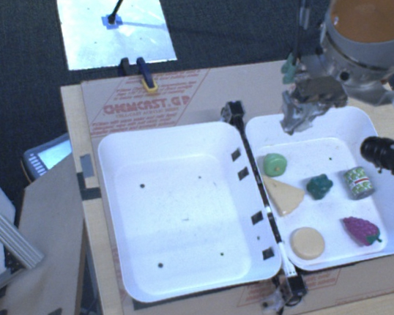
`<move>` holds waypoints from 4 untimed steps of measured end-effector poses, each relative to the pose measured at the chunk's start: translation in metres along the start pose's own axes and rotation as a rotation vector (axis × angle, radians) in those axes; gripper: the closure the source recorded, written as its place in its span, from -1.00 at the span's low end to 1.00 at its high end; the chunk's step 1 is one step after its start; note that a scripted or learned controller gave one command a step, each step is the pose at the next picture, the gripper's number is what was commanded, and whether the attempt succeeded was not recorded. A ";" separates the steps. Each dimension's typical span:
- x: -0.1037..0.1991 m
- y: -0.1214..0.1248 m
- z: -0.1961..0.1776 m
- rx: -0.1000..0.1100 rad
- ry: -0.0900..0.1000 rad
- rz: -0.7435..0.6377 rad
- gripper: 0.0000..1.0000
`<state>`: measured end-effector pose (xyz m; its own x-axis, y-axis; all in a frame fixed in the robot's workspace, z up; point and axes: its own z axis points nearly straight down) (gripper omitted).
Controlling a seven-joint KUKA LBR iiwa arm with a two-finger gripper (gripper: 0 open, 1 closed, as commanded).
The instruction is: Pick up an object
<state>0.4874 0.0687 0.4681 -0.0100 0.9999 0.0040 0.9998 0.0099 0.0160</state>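
The right bin [369, 122] holds several small items: a green apple [274, 164], a pale yellow wedge [284, 195], a dark green piece like broccoli [319, 186], a green-labelled can [359, 182], a round tan disc [307, 242] and a purple grape bunch [361, 229]. My gripper [296, 121] hangs over the bin's far left corner, above and behind the apple. I see nothing between its fingers.
The left bin [183, 207] sits beside the right one, with black clips [241, 155] along the shared rim. A black cylindrical part [385, 153] juts in over the right bin's right side. A silver plate [115, 25] lies beyond the bench.
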 end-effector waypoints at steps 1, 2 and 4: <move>0.067 -0.003 0.117 0.023 -0.004 0.000 1.00; 0.063 0.001 -0.030 -0.003 0.002 0.005 1.00; 0.156 0.045 -0.068 0.008 -0.001 0.003 1.00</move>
<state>0.5300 0.2249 0.5376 -0.0067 1.0000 0.0032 0.9999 0.0067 0.0082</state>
